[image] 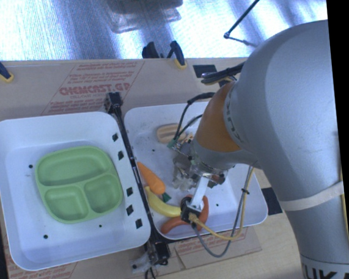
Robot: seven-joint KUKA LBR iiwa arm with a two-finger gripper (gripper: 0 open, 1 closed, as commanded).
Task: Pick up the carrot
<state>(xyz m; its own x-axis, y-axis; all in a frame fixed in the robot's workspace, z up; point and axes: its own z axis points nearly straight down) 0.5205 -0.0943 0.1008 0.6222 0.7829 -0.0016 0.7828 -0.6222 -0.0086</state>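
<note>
Fingers (pixel 180 177): can't tell if apart or together, and no carrot is seen betw. them. Carrot (pixel 151 177) lies in right bin (pixel 254 205) by its left wall, just left of the fingers, its green end touching a banana (pixel 161 207). Pale roll (pixel 167 132) sits farther back. Green plate (pixel 77 182) is in left bin (pixel 19 243). Step, I'd judge: approach, grasp not yet made. Next move calls for a shift left over the carrot, then descent w/o catching the banana.
</note>
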